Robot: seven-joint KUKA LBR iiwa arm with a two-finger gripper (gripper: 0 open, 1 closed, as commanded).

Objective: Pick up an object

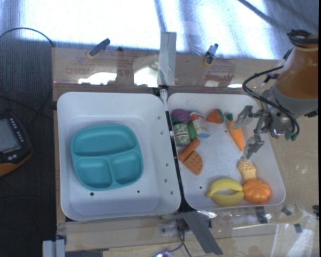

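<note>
One fixed camera looks down aslant on both bins [117, 103] from above.

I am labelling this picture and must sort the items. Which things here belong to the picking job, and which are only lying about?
For the job:
gripper, open, above the right bin
carrot
banana
pumpkin
waffle
other toy food near the divider

Just lying about:
teal tray in the left bin
handheld controller beside the bench

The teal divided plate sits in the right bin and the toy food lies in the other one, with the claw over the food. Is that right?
Not quite. The camera view shows the teal divided plate in the left bin; the toy food, such as the banana, lies in the right bin, with the claw over it.
</note>
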